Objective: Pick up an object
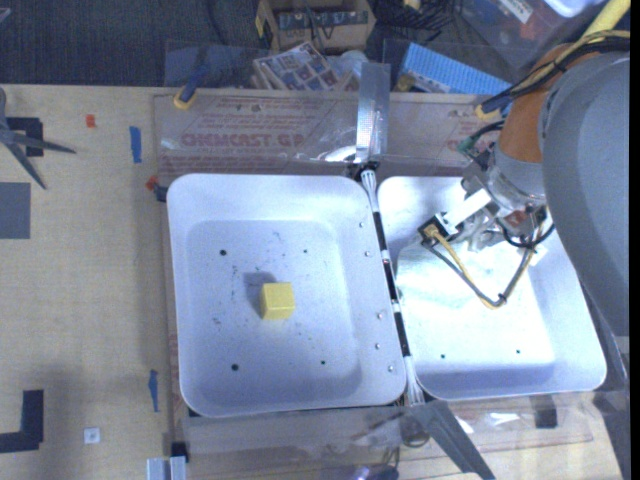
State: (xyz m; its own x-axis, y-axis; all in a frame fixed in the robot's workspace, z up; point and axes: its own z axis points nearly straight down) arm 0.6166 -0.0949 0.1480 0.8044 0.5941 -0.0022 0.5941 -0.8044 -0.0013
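A small yellow cube [278,300] lies on the floor of the left white bin [200,368], near its middle. My gripper [486,232] hangs over the back part of the right white bin [570,373], well to the right of the cube and across the divider between the bins. The grey arm with its orange band [520,138] reaches in from the right and hides the gripper's tip. I see nothing held at the gripper.
A metal divider [385,268] runs between the two bins. A clear plastic sheet and a metal bar [372,118] stand behind the bins. Blue tape marks and black brackets lie on the wooden bench at left.
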